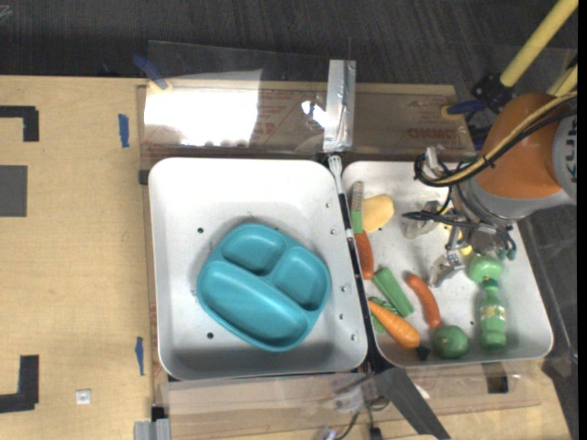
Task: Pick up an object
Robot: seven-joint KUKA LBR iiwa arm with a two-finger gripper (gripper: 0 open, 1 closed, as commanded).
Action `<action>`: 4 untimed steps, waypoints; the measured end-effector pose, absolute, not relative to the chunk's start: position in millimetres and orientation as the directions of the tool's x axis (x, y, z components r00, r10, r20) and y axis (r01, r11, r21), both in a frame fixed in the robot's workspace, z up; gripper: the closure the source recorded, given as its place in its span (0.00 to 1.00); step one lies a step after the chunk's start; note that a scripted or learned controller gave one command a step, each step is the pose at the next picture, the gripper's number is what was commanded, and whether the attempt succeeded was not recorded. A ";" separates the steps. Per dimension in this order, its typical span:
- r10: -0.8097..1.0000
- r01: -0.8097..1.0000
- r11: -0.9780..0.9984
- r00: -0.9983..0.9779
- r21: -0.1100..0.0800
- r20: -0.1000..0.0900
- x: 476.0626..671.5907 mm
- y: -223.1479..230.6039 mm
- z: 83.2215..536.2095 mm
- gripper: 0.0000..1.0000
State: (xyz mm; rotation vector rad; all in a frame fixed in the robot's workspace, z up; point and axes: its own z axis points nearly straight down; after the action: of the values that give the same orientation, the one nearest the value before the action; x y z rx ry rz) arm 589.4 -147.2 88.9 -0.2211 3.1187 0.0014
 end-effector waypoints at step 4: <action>-0.018 -0.018 1.000 -1.000 -0.001 -0.012 566.7 -82.4 210.7 1.00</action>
State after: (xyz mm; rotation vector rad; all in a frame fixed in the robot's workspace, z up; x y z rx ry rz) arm 566.7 -82.4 210.7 -0.0284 3.1297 -0.0014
